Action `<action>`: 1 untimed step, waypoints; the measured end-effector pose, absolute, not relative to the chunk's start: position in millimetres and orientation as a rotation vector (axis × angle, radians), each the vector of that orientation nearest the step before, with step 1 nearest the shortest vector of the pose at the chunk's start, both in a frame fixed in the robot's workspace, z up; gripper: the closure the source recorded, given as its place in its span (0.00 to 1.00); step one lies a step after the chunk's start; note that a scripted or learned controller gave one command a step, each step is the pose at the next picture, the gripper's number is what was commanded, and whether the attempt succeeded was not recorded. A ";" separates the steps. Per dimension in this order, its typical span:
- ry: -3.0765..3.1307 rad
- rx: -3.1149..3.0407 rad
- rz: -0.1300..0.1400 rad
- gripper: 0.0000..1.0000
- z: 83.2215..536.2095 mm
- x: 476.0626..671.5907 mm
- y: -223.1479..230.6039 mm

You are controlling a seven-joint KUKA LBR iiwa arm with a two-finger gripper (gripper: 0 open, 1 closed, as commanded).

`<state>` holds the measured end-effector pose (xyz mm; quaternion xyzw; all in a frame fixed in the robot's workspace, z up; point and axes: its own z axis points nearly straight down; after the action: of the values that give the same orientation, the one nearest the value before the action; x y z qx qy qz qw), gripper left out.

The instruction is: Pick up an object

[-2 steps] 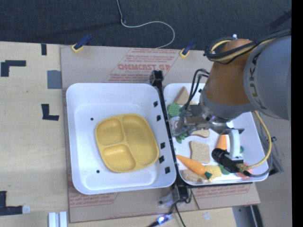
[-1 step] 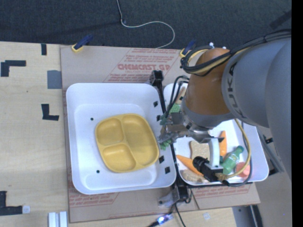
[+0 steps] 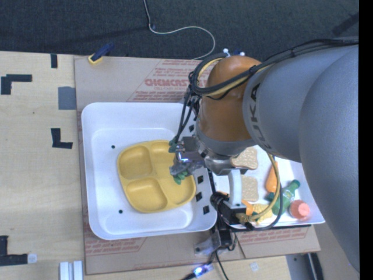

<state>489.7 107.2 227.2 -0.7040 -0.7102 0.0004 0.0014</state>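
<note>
Centre frame: we see the gripper [image 3: 185,167] low over the right edge of the yellow divided tray [image 3: 148,178] in the left bin [image 3: 99,156]. We cannot tell the jaws' state. Risk, we judge: catching the tray's rim, tipping or dragging it.

A sheet of brown cardboard [image 3: 145,80] printed with red lettering lies on a pale wooden bench top [image 3: 35,174]. Beyond the cardboard's far edge runs dark grey carpet [image 3: 76,13] — a thin white cable [image 3: 175,31] loops across it. Left of the cardboard, black tape marks [image 3: 58,137] dot the wood.
</note>
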 end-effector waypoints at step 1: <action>-2.220 -2.220 0.008 1.00 215.9 491.9 89.1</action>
<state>491.9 89.1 215.9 -0.7072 -0.7070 0.0025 0.0010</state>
